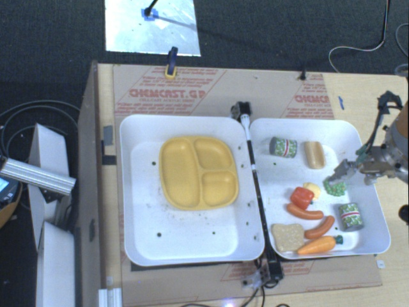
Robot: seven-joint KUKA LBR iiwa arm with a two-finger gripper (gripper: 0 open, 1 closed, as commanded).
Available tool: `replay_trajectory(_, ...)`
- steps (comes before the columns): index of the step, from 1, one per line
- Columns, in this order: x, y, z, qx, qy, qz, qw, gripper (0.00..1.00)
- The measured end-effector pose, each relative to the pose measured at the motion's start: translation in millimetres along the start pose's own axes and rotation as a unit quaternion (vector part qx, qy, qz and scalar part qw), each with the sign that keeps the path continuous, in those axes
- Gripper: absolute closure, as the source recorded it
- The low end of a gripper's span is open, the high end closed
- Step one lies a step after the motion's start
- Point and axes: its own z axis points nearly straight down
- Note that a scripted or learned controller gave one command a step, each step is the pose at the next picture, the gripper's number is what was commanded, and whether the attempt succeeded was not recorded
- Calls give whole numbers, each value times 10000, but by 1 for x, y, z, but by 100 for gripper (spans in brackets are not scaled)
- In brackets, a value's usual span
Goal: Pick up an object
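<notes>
the left shallow white plastic bin (137, 235) holds a yellow plastic plate with three compartments (198, 173), lying flat near the bin's middle, a little toward the far side. a black divider strip (253, 171) runs between this bin and the right shallow white plastic bin (377, 235).

in the right bin, at the far end, a small green-labelled tin can (283, 147) lies on its side, and just beside it to the right is a tan toy bread roll (314, 154). lower down sit a red toy pepper (302, 197) with a small yellow toy piece (312, 190) touching its far side. a red toy sausage (305, 213) lies just under the pepper, and a second red-orange toy sausage (320, 227) lies at a slant below it. a beige toy slice of toast (288, 236) rests by the near-left corner, with an orange toy carrot (317, 245) along the near wall. a second green-labelled can (350, 216) stands apart to the right.

a green toy broccoli piece (334, 187) lies near the right side of this bin. the grey two-finger gripper (342, 171) reaches in low from the right edge, pointing left, its tip just above and touching or nearly touching the broccoli. whether its tips are spread or closed cannot be told, and nothing is seen lifted.
</notes>
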Motion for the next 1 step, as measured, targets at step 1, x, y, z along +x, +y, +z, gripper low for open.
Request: replay_trajectory(1, 32, 40, 93, 16, 5, 1, 10000, 0)
